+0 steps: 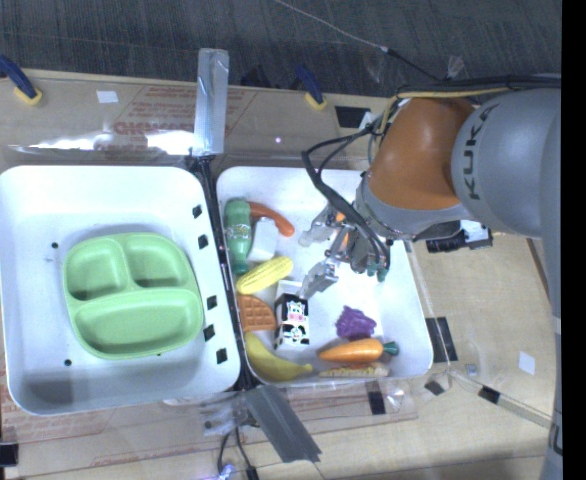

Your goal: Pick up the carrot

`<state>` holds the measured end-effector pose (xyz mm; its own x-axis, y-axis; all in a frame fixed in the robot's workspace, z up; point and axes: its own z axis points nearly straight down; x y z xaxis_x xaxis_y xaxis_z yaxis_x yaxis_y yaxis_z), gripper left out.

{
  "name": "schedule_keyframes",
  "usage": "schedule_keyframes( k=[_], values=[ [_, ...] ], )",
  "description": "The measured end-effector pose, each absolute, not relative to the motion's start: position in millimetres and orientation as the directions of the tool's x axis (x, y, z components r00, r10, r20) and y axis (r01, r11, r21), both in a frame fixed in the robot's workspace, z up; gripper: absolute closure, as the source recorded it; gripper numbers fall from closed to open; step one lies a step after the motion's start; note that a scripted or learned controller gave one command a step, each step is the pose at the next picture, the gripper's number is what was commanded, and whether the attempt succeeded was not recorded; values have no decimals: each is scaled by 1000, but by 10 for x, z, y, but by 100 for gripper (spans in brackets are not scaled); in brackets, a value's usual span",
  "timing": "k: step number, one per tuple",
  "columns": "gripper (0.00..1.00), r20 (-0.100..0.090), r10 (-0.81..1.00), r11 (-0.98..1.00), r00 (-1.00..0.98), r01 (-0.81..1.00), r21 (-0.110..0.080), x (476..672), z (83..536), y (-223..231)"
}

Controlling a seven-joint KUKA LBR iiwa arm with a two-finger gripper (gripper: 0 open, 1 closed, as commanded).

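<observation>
The gripper (323,253) is held with fingers apart and nothing between them above the right bin (413,308), far of the carrot (353,350), which lies untouched at the near wall.

light is even and fairly bright from above, washing the left bin (18,268) and right bin (413,298) near white. glare streaks the clear tape (143,140) above them. the arm (473,158) looks soft; the picture is slightly grainy, the floor dim.

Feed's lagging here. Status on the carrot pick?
Pincer over right bin, holding nothing. Carrot lying near front wall, untouched. Grapes right beside it.
</observation>
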<state>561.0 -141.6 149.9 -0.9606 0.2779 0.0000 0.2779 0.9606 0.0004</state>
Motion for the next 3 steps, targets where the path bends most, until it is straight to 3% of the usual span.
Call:
schedule_keyframes(
  k=[1,2,3],
  values=[
    [0,0,274,962,-962,274,-1,5708,1279,-2034],
    [0,-3,295,955,-955,295,-1,5942,925,-2103],
    [100,-9,290,957,-957,290,-1,5965,1047,-2095]
  ],
)
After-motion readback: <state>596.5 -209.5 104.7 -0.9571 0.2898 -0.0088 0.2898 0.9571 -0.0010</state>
